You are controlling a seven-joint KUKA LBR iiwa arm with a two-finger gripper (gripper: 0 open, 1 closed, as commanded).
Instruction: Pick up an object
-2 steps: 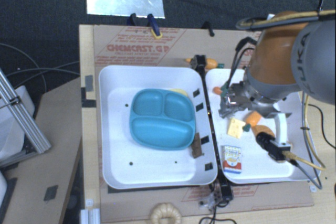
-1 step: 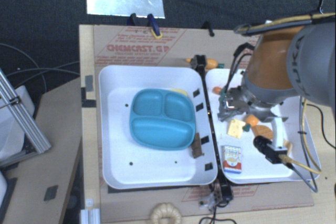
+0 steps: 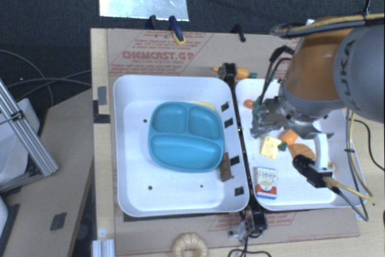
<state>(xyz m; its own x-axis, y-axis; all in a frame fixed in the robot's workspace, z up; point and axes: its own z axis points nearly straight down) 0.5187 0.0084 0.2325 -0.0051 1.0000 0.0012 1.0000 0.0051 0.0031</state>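
My gripper (image 3: 262, 123) hangs low over the right bin (image 3: 287, 198), near its left wall, under the grey wrist with the orange band. Just below the gripper lies a yellow cheese-like wedge (image 3: 271, 146). An orange piece (image 3: 290, 136) lies beside the wedge to the right, partly under the wrist, with a second orange-brown piece (image 3: 304, 150) close by. Nearer the front of that bin sits a small white, red and blue carton (image 3: 266, 182). A tiny orange bit (image 3: 248, 103) lies by the bin's back left. The arm hides much of the bin's back right.
The left bin (image 3: 135, 189) holds a blue divided plate (image 3: 185, 135), with a yellow thing (image 3: 206, 105) peeking out behind it and a brown piece (image 3: 225, 168) at its front right. An orange object (image 3: 242, 73) lies outside, behind the bins' divider.
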